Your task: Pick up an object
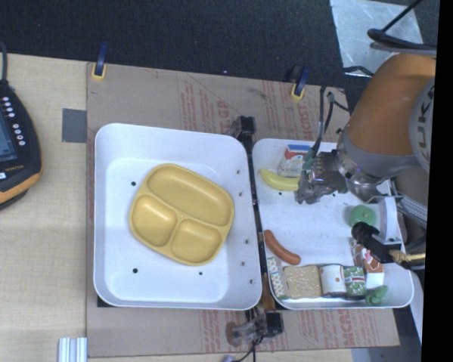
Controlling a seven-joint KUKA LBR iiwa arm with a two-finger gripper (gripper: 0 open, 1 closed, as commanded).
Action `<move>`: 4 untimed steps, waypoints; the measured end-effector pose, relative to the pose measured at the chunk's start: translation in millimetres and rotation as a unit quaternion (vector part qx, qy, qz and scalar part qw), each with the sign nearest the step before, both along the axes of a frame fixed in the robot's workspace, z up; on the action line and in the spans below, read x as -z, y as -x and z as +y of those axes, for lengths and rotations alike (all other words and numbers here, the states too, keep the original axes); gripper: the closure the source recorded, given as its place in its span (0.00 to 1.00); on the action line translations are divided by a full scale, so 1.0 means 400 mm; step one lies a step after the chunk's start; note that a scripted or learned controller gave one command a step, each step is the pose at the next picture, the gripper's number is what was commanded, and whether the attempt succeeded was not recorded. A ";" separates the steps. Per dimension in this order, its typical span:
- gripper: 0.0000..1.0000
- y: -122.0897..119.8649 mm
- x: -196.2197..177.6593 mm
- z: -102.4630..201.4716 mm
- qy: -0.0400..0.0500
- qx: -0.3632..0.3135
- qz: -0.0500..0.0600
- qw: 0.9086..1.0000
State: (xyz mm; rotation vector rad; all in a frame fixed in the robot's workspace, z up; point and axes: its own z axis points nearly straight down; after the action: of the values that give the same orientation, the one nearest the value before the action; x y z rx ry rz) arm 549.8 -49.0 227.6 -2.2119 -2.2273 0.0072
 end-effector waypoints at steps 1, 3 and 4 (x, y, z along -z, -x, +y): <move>1.00 -0.114 0.137 -0.191 0.001 0.001 0.000 1.000; 1.00 -0.091 0.090 -0.029 0.000 0.000 0.000 1.000; 0.00 -0.090 0.090 -0.030 0.000 0.000 0.000 1.000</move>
State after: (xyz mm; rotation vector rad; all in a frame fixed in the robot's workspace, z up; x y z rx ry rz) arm 586.0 -61.1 191.8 -2.2124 -2.2261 0.0071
